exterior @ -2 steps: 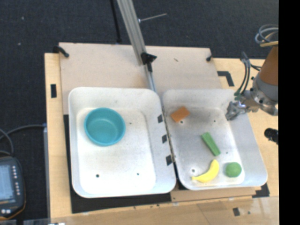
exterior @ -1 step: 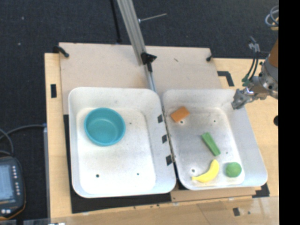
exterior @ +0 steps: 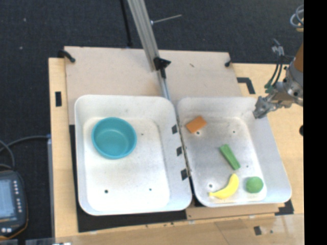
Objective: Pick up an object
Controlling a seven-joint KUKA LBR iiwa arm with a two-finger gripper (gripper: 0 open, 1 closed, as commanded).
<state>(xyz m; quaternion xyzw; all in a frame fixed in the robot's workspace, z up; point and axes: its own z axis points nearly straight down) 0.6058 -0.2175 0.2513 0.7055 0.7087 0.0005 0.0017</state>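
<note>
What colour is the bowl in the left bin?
The round plastic bowl is teal blue, seen in the camera view.

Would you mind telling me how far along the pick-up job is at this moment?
Nothing looks picked yet. The orange block, green bar, banana and green ball all lie in the right bin, and the teal bowl sits in the left bin. The tool hangs over the right bin's upper right corner, apart from every item. Descending, grasping and lifting remain.

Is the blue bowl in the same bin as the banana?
No, the blue bowl sits alone in the left bin, while the banana lies in the right bin beside the green ball.
</note>
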